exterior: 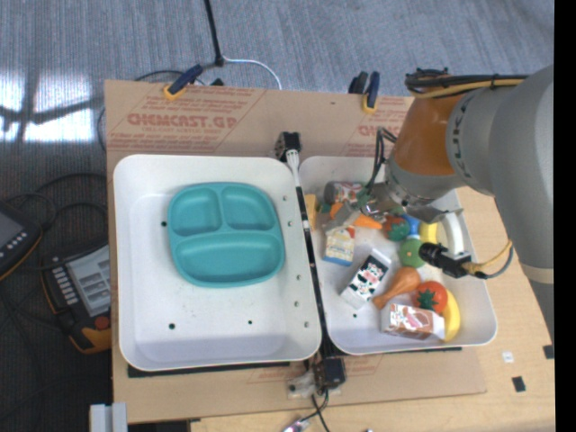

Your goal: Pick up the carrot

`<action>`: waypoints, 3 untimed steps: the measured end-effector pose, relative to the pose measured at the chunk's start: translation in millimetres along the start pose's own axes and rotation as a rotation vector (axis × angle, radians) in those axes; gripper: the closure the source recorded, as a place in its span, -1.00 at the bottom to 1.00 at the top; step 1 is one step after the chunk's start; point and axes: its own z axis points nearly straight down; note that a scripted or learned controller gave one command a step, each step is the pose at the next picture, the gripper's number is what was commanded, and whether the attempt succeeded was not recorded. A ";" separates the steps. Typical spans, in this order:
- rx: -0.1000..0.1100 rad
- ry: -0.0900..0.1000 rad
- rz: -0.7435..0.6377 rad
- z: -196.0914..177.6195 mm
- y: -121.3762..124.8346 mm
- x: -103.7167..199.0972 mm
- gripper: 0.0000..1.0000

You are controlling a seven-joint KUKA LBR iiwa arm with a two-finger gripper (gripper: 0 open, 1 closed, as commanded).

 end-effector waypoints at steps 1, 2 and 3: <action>0.003 0.007 -0.002 -11.6 1.2 2.9 1.00; 0.003 0.000 0.001 -174.8 71.8 61.1 1.00; 0.008 0.000 0.147 -161.9 74.5 77.7 1.00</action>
